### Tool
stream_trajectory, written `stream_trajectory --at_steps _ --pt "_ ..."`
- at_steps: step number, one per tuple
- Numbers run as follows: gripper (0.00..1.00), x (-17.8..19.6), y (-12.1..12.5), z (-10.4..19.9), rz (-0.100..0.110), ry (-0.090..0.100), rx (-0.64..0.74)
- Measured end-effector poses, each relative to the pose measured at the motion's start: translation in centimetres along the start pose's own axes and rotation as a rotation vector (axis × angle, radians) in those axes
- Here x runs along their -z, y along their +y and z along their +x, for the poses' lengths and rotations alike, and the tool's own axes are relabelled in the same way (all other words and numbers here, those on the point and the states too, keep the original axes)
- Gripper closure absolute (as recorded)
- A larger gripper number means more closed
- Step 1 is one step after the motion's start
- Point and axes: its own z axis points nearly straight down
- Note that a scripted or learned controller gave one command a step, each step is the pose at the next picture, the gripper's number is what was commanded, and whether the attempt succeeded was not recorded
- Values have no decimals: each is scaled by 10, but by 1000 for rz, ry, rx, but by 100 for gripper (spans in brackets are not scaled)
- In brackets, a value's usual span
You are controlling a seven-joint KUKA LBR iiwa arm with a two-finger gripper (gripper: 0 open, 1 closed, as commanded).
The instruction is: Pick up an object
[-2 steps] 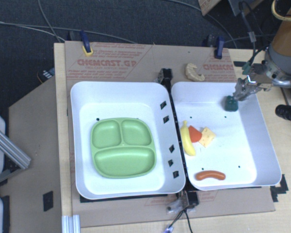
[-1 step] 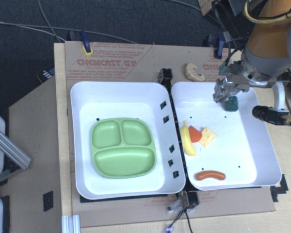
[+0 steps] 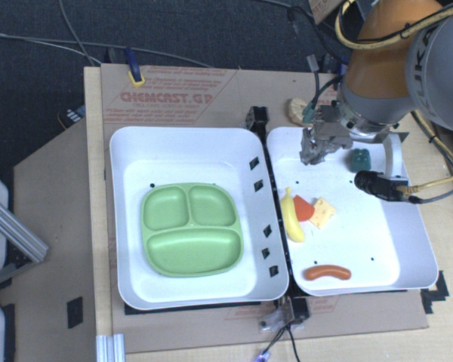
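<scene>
Banana [image 3: 292, 219] (yellow) in right bin [image 3: 408, 255]

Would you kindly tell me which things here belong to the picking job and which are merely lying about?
Job:
- two-finger gripper over the right white bin
- yellow banana
- red wedge piece
- pale yellow chunk
- orange-red sausage
- small teal object

Lying about:
- green sectioned plastic plate in the left white bin
- blue-and-yellow clamp

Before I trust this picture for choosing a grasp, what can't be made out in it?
- Pincer, camera view: too small and dark to tell open from shut.
- Teal object: partly behind the arm, shape unclear.
- Pale object beyond the right bin: cables and wrist cover part.
- Red and yellow pieces beside the banana: too blurred to identify.
</scene>
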Motion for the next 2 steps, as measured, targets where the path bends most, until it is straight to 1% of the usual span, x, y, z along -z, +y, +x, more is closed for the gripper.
stream_trajectory --at_steps 1,2 --pt "100 -10 2 57 0 0 0" --pt "100 -8 0 105 -3 -1 0"
